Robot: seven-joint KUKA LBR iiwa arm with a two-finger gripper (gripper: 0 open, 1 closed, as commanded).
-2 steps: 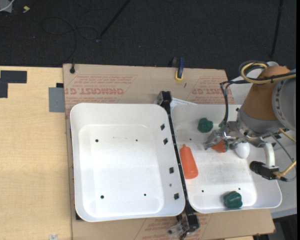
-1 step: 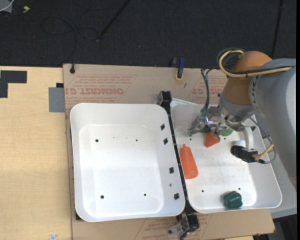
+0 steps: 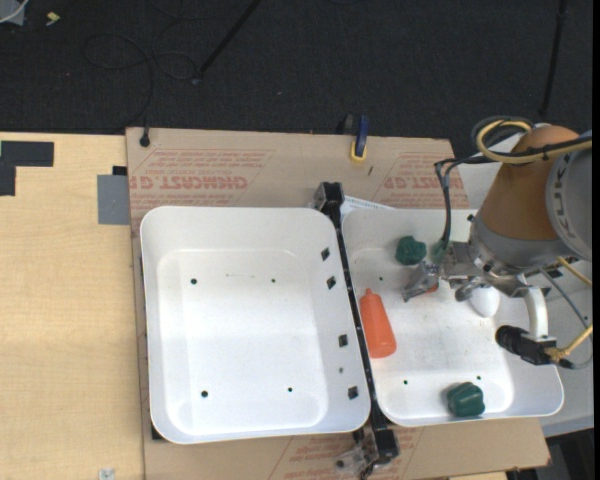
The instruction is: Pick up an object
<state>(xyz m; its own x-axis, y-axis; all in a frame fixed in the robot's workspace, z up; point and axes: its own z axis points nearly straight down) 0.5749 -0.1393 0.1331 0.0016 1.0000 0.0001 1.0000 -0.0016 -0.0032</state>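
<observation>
Gripper [image 3: 427, 280] low over right bin [image 3: 540, 400], upper middle; finger state cannot be told at this angle. Small green object [image 3: 410, 250] just beside it, upper left. Orange object [image 3: 376, 324] along left wall. Second green object [image 3: 466, 399] near front edge.

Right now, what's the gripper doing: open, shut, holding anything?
Gripper: over the right bin, near the upper green object; whether it is open or shut cannot be told, and nothing is seen held in it.
</observation>
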